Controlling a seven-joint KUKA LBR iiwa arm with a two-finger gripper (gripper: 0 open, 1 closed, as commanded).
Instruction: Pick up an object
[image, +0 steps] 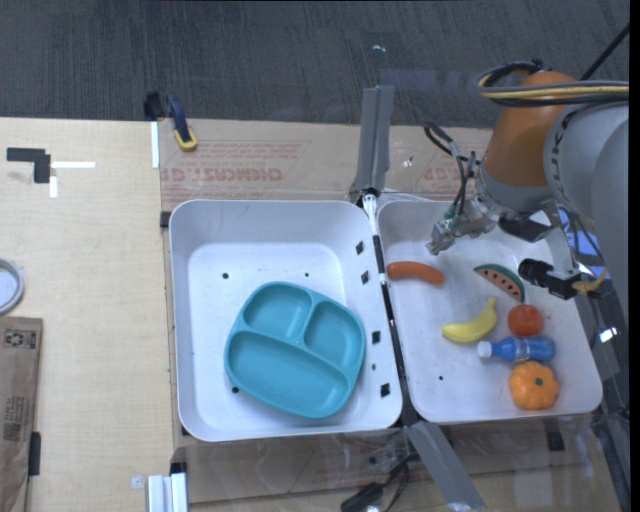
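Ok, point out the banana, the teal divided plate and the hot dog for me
banana (472, 324), camera view, middle of its curved yellow body.
teal divided plate (262, 358), camera view, floor of its large lower compartment.
hot dog (414, 271), camera view, middle of its orange length.

Bins (190, 300): smooth white plastic, slight sheen. Tray (294, 347): matt teal plastic. Desk (80, 230): pale wood-look, matt. Cardboard sheet (250, 160): brown, matt. Toy fruit (472, 325): glossy plastic.

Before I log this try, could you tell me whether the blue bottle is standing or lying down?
Lying down: the blue bottle rests on its side in the right bin, white cap toward the banana.
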